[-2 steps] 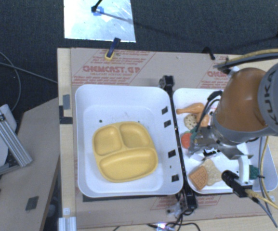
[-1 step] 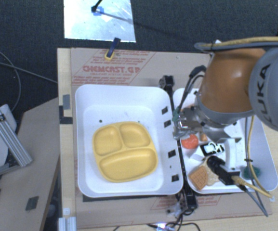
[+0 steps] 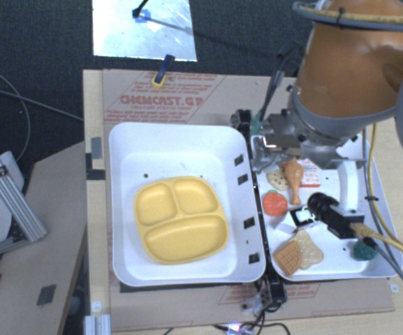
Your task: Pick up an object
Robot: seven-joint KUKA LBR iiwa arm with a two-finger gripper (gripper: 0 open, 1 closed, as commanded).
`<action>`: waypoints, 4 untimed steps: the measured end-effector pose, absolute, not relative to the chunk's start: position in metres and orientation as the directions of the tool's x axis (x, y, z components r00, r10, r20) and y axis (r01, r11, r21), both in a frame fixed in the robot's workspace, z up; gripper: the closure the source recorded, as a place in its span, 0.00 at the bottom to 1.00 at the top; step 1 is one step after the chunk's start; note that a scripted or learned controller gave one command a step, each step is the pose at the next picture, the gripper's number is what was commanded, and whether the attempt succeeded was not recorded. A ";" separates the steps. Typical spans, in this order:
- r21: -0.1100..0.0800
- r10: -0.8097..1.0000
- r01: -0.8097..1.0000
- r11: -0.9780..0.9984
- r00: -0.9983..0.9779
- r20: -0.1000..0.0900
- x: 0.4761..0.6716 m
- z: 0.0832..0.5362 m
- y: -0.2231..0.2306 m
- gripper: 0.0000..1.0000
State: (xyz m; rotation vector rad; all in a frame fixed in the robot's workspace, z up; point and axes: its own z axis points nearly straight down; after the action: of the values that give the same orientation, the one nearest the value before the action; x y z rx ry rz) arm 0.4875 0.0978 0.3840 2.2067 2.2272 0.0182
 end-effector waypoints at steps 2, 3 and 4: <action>0.003 1.000 1.000 0.013 -0.013 0.004 0.486 0.244 0.224 1.00; 0.012 1.000 1.000 -0.002 0.002 0.002 0.563 0.306 0.194 1.00; -0.003 1.000 1.000 0.001 -0.001 0.000 0.592 0.110 0.220 1.00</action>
State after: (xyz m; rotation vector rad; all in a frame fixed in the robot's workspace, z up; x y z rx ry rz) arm 0.5923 0.2203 0.1102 2.2215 2.2243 -0.0042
